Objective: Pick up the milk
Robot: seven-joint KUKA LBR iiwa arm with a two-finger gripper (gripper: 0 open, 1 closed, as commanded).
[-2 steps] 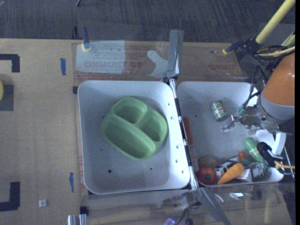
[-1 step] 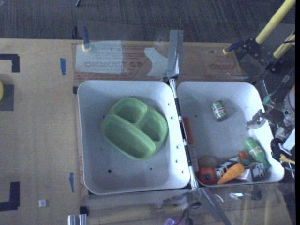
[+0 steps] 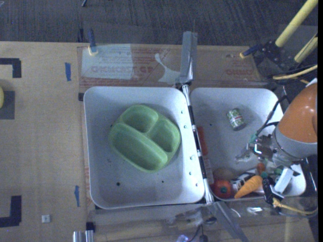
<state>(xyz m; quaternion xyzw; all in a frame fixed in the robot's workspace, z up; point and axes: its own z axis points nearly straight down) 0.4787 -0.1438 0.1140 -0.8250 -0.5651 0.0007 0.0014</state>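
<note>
A white carton-like item, probably the milk [image 3: 285, 179], lies at the front right of the right bin [image 3: 222, 105], partly under my arm. My gripper [image 3: 252, 153] is low in that bin, just left of the grey wrist and orange band [image 3: 300, 117]. It hovers above and to the left of the white item, with an orange carrot [image 3: 248, 186] just in front of it. The wrist hides much of what lies beneath it.
A small green-labelled can [image 3: 235, 119] sits mid-bin behind the gripper. A red round fruit [image 3: 222, 188] and a brownish item [image 3: 222, 174] lie at the front left of the right bin. The left bin [image 3: 101, 150] holds a green divided plate [image 3: 145, 137].
</note>
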